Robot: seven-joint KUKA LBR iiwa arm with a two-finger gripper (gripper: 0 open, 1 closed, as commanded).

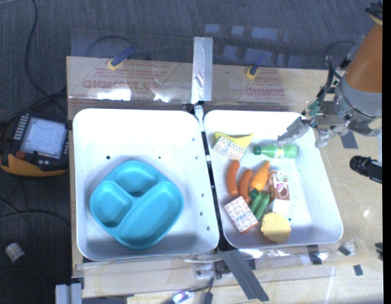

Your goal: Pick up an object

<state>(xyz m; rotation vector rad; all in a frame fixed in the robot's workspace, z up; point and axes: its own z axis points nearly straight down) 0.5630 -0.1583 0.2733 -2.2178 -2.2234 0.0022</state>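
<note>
My gripper (pixel 305 135) hangs over the far right corner of the right bin (pixel 331 198), fingers spread open with nothing between them. One grey finger (pixel 289 132) points down-left, just above a small green bottle (pixel 275 149) that lies on its side. Left of the bottle are a yellow banana (pixel 236 137) and a patterned packet (pixel 227 147). In the middle of the bin lie a red-orange sausage (pixel 232 176), two carrots (pixel 261 175), a green vegetable (pixel 260 202) and a small red-and-white carton (pixel 280 185). A checkered red box (pixel 240 213) and a yellow lump (pixel 275 227) sit at the near side.
The left bin (pixel 97 128) holds a blue divided plate (pixel 137 201). A metal divider post (pixel 202 68) stands behind the seam between the bins. A handheld pendant (pixel 37 143) lies on the floor at the left.
</note>
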